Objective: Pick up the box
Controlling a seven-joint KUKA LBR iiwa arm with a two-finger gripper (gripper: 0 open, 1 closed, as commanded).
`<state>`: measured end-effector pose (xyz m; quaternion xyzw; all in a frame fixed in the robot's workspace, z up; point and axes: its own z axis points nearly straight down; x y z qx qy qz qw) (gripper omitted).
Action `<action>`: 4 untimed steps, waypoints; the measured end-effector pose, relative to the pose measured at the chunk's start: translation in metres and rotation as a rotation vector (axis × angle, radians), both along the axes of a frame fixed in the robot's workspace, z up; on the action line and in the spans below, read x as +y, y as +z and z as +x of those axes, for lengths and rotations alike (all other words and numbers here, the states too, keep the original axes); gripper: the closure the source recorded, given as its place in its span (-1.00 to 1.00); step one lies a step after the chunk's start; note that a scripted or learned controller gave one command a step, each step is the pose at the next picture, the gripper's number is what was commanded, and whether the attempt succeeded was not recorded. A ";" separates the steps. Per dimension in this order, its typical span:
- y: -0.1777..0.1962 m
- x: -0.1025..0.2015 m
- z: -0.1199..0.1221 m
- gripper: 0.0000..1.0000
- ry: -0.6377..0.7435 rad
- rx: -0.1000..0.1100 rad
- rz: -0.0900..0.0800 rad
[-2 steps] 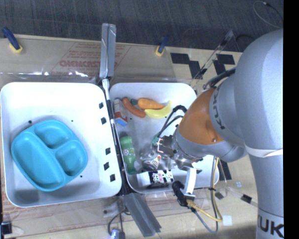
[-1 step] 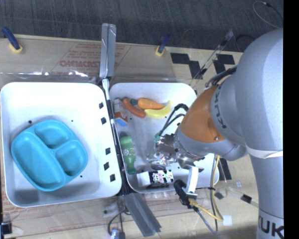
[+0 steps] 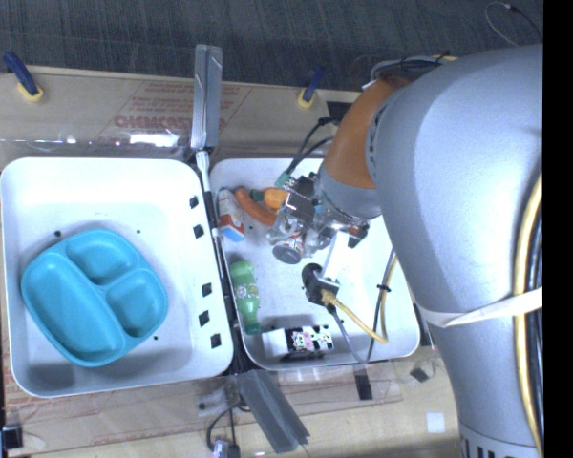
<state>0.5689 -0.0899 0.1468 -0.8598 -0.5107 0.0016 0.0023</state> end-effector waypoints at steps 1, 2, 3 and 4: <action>0.044 0.076 -0.011 1.00 0.054 0.000 0.000; 0.107 0.177 -0.010 1.00 -0.119 0.000 -0.003; 0.107 0.177 -0.010 -1.00 -0.119 0.001 -0.002; 0.189 0.042 0.005 -1.00 -0.029 -0.001 -0.001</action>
